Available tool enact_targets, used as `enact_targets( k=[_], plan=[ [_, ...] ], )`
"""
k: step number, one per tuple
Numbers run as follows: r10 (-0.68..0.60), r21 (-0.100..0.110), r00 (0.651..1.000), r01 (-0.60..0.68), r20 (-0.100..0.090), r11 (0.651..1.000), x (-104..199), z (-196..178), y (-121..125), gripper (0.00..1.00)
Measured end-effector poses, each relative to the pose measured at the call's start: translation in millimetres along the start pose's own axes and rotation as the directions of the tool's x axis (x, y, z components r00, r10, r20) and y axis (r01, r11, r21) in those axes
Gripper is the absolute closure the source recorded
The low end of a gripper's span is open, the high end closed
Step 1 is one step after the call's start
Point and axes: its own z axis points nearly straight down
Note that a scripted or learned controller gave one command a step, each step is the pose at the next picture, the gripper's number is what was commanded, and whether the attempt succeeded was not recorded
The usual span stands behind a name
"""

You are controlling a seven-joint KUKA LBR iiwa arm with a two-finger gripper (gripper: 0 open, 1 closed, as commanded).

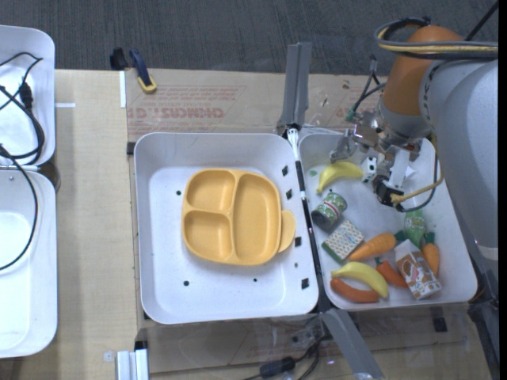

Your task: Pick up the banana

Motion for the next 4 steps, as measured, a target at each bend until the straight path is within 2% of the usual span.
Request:
enact_targets(
  k=[1, 2, 3, 4],
  plan=[
    [0.0, -0.002, 1.0, 0.0, -0.005, 1.0, -2.9, -0.1, 2.5, 0.0],
    [-0.046, 0.019, 0.999, 0.046, 0.0, 0.999, -3.1, -105.3, -17.4, 0.0],
    [-0.104, -0.006, 0.995, 0.104, -0.003, 0.995, -7.8, -7.5, 2.9, 0.0],
    [-0.119, -0.02, 0.993, 0.119, 0.002, 0.993, -3.0, -2.1, -12.0, 0.0]
  ],
)
